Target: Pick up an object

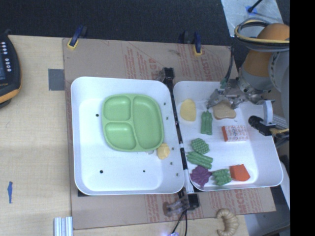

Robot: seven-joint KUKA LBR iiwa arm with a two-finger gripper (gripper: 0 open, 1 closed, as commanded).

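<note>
light: bright, even, overhead | shadows: soft, faint | glare: mild on white bins (pixel 81 132) | focus: slightly soft

A brown cardboard sheet (pixel 123 58) is lying on a pale wooden bench (pixel 29 146), held by a yellow-handled clamp (pixel 76 37) and a blue clamp (pixel 197 43) along its far edge. A black-and-orange handheld controller (pixel 7 68) is resting at the bench's left edge, and a small blue mark (pixel 10 191) is showing near the front left.

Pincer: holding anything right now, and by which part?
Cannot be told. The pincer sits low over the tan, bread-like piece in the right bin, but a grip isn't visible.
</note>
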